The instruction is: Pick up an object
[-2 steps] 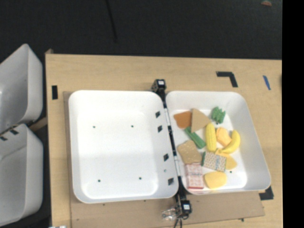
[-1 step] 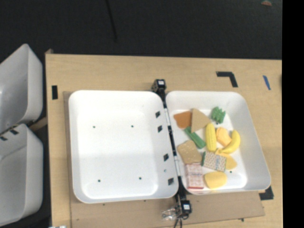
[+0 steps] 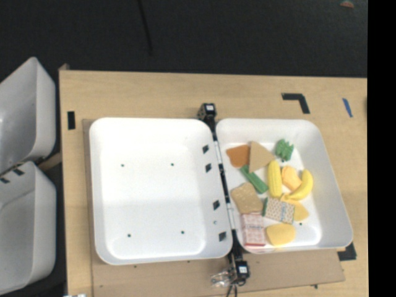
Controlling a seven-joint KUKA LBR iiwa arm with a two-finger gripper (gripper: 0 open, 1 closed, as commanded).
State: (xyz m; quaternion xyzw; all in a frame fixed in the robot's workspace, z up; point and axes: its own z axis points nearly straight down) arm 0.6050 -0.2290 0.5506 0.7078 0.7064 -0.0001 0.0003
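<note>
The right bin holds a heap of toy food. An orange slice and a tan wedge lie at the top, with a green broccoli piece to their right. A corn cob, a banana and an orange-yellow piece sit in the middle. A green bean lies slanted beside a tan cracker. Lower down are a pink-white packet, a patterned packet and a yellow lemon-like piece.
The left bin stands beside the right one, joined by a black-clipped divider. White boxes sit off the bench's left edge. Black corner marks lie on the wooden bench.
</note>
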